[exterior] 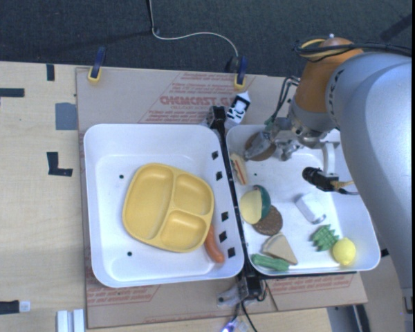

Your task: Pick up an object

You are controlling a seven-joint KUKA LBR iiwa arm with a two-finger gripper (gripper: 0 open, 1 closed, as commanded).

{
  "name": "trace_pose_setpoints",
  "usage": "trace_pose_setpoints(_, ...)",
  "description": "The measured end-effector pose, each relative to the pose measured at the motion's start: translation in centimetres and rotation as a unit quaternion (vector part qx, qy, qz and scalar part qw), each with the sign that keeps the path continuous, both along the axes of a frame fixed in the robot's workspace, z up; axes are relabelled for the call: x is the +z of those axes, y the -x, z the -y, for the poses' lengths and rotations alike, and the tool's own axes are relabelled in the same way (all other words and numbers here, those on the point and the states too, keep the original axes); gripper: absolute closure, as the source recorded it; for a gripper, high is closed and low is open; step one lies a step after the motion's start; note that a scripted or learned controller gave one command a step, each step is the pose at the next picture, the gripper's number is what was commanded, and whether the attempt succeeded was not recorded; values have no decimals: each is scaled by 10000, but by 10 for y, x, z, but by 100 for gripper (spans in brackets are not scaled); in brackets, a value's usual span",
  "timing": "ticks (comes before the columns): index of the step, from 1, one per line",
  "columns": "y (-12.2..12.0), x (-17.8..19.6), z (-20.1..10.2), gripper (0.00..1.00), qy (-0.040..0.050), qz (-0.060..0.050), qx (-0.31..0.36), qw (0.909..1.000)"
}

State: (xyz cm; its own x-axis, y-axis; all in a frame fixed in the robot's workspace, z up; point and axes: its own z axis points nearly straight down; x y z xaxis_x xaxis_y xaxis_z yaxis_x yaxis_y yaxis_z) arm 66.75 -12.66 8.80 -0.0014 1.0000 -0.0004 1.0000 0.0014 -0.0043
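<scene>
The gripper (273, 144) hangs low over the right bin's (365, 221) far end; whether it is released or clenched is unclear. A brown object (259, 149) sits apparently right at its tip.

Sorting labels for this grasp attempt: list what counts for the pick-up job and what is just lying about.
For the job:
- gripper, over the right bin's far end
- candidates there: lemon, bread wedge, brown cookie, green leafy piece

Lying about:
- yellow divided plate and sausage in the left bin
- clamps on the cardboard
</scene>
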Motion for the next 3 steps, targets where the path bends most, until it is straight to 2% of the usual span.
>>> trace_pose_setpoints(1, -1, 11, -2, 0, 3, 12, -4, 10000)
trace_pose_setpoints(2, 0, 1, -3, 0, 2, 3, 0, 10000)
trace_pose_setpoints(3, 0, 12, -2, 100, 5, -36, 12, 10000)
